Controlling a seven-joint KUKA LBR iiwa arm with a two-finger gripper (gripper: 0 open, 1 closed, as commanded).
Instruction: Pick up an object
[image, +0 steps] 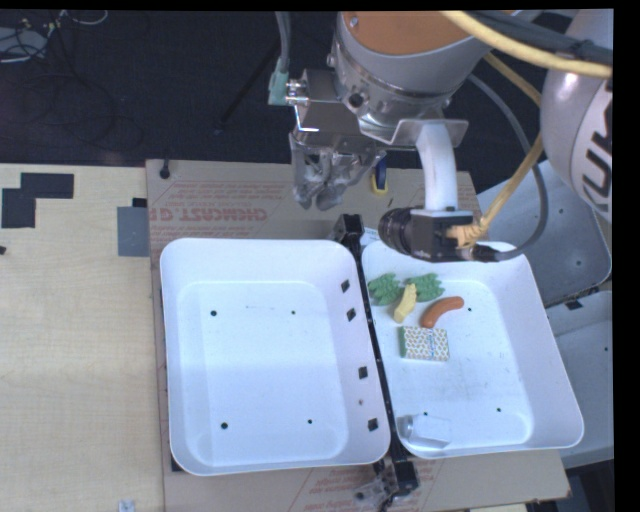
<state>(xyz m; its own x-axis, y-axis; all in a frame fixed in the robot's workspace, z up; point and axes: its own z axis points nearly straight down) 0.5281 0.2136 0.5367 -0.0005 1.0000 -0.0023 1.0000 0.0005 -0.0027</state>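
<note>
My gripper (322, 188) hangs high over the cardboard behind the left bin (168, 330), near that bin's back right corner. In the right bin (556, 372) several small items lie close together at the back left: a green leafy piece (384, 290), a second green piece (429, 285), a yellow piece (405, 301) between them, an orange sausage shape (441, 311), and a flat patterned block (425, 344) just in front. A pale, whitish item (430, 431) sits at the right bin's front left corner. Nothing is seen in the gripper.
A black hinged divider (362, 330) runs between the two bins. The arm's wrist and a black cylindrical unit (425, 234) overhang the back of the right bin. Brown cardboard (230, 205) lies under both bins, and a wooden bench top (70, 340) lies to the left.
</note>
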